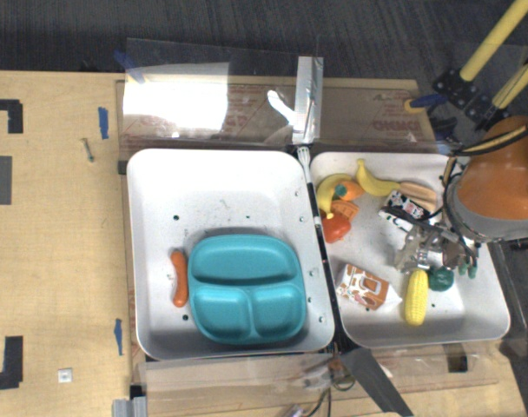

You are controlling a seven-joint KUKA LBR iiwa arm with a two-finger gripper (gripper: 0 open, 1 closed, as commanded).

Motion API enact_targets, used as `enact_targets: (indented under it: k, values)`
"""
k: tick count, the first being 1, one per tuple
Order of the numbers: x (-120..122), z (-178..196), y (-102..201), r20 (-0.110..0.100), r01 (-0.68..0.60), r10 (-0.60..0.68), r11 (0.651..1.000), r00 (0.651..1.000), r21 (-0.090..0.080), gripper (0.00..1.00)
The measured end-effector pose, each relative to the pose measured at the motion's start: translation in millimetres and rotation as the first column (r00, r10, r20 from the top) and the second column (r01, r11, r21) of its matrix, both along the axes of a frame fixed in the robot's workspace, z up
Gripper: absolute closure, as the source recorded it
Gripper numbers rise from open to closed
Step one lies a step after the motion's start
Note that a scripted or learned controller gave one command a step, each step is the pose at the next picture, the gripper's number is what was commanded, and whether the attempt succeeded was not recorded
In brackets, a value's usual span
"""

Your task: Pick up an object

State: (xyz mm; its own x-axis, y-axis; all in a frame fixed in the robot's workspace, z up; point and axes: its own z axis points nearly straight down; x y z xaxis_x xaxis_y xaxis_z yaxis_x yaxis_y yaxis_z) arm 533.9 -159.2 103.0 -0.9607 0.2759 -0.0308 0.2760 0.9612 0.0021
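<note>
My hand point(431, 254) hangs low in the right bin point(490, 320), near its right edge, just above the corn cob point(415, 296), my likeliest pick; whether it is spread or pinching I cannot tell.

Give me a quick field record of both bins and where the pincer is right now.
left bin: teal divided tray; orange sausage-like item beside the tray's left edge
right bin: corn cob, banana, orange toy pieces, printed snack packet, small green item
pincer: low in the right bin, just above the corn cob's upper end
grasp: cannot tell; nothing seen between the fingers
arm: enters from the right
</note>
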Motion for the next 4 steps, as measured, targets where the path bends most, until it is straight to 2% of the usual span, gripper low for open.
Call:
enact_targets:
  k: [1,2,3,4]
  values:
    - [-0.4,-0.8,0.2,-0.002,0.000,0.000,1.000,1.000,0.000,0.00]
    - [1.7,10.5,0.3,0.006,-0.001,0.001,1.000,1.000,-0.002,1.00]
    - [53.9,169.1,8.9,-0.012,0.133,-0.133,0.991,0.991,0.005,1.00]
    - [82.2,175.1,24.3,-0.020,-0.016,0.016,1.000,1.000,0.005,1.00]
